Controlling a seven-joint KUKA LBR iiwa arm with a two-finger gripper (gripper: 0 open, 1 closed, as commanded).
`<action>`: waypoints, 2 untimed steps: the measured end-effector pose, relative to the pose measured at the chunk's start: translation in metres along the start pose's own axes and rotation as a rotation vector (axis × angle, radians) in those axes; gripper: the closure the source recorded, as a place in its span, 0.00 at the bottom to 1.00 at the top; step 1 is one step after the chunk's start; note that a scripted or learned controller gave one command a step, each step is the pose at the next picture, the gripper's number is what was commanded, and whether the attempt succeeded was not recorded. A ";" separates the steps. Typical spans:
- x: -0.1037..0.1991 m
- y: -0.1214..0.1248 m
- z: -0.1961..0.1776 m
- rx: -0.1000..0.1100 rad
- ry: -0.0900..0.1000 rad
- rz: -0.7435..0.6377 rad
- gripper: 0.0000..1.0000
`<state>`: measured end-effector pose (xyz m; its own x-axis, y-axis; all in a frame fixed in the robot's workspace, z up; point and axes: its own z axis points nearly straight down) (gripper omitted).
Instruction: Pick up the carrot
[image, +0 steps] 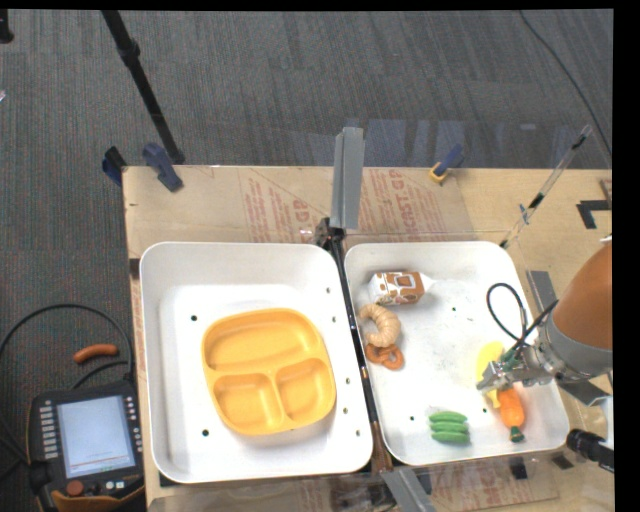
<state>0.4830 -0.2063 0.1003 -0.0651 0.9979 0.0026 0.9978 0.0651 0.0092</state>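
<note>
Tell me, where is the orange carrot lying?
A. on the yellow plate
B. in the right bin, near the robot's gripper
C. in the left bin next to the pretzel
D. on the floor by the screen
B: the carrot lies in the right bin, at its right side just under the gripper, with the green pea pods to its left.
</note>
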 end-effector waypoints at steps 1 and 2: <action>0.079 -0.001 -0.058 0.014 -0.001 0.215 1.00; 0.156 0.004 -0.118 0.015 -0.003 0.290 1.00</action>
